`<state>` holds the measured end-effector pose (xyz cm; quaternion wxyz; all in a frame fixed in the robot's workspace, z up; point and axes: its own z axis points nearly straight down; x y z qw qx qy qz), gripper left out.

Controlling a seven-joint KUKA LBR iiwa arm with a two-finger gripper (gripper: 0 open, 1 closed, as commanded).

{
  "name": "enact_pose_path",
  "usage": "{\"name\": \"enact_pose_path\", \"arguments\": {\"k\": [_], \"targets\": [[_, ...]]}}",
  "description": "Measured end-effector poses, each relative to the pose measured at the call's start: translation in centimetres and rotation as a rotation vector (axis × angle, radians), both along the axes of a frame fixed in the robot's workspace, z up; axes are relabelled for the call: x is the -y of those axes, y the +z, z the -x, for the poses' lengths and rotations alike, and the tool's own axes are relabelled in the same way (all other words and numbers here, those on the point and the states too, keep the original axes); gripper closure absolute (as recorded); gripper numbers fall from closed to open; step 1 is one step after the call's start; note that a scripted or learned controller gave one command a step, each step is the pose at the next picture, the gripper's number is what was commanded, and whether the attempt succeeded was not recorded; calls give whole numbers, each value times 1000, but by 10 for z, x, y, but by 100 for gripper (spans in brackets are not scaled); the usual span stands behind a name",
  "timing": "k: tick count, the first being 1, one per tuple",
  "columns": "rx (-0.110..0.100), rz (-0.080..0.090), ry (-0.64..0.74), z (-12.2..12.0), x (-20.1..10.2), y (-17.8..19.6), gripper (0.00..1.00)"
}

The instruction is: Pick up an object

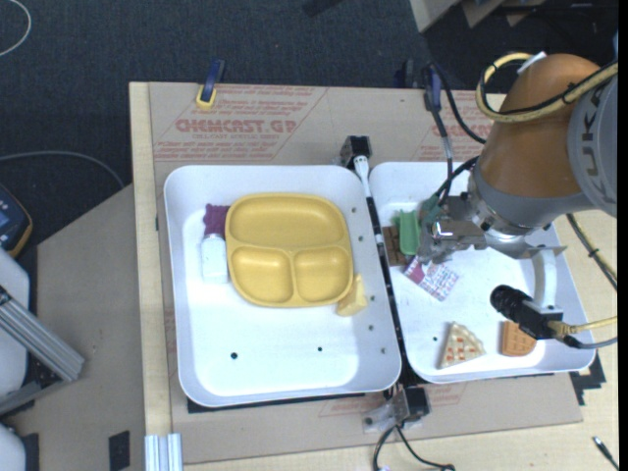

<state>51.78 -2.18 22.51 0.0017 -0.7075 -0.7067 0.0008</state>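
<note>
I can't tell how the gripper (439,235) jaws stand over the right bin (417,351), so I'd center on the packet (433,277) before descending.

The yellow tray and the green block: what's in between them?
In the camera view, between the yellow tray and the green block run the two bins' touching walls, studded with black bolts.

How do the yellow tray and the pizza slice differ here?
The yellow tray lies in the left bin, the pizza slice in the right bin. The tray is far larger, taking up much of its bin; the slice is small. The tray is rounded with three compartments; the slice is triangular. Both lie flat, clear of the gripper.
</note>
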Motion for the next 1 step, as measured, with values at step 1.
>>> {"name": "enact_pose_path", "arguments": {"k": [1], "targets": [[5,1,2,2,-5,7,100]]}}
